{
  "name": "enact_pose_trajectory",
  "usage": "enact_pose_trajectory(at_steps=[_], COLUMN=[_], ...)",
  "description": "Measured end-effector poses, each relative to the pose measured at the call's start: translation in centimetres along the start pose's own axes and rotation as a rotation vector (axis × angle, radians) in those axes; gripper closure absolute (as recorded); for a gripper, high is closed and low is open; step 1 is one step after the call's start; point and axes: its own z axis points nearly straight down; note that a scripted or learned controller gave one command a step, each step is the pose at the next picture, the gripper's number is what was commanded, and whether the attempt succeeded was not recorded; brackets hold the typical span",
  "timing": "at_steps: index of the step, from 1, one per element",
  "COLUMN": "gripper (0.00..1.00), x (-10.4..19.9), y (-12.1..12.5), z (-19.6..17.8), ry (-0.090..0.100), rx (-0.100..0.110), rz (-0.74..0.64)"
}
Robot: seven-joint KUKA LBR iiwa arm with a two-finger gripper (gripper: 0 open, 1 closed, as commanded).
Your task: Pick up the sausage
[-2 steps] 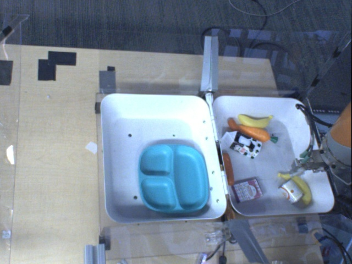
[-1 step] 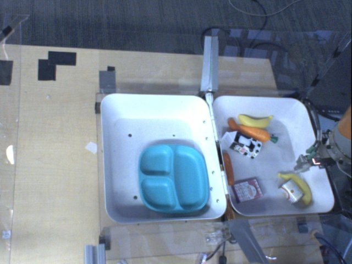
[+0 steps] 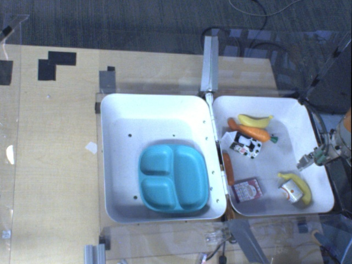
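The sausage (image 3: 227, 168), a slim reddish-brown piece, lies lengthwise against the left wall of the right bin (image 3: 319, 205). My gripper (image 3: 311, 159) hangs over that bin's right edge, far to the right of the sausage and well apart from it. Nothing shows in its grasp.
The right bin also holds a yellow banana (image 3: 254, 120), an orange carrot (image 3: 256, 132) with a red piece (image 3: 234, 124) beside it, a black-and-white item (image 3: 243, 146), a reddish box (image 3: 247, 190) and a second banana (image 3: 297, 185) by a small can (image 3: 289, 192). A blue divided tray (image 3: 174, 177) sits in the left bin (image 3: 121, 120).
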Motion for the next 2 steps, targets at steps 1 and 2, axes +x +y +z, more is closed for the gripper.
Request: enact_pose_trajectory(at_steps=[1,2], gripper=[1.00,1.00], x=[0.1,0.0], y=[0.0,0.0], z=[3.5,0.5], ry=[0.002,-0.001], rx=[0.001,-0.002], rz=[-0.242,-0.499])
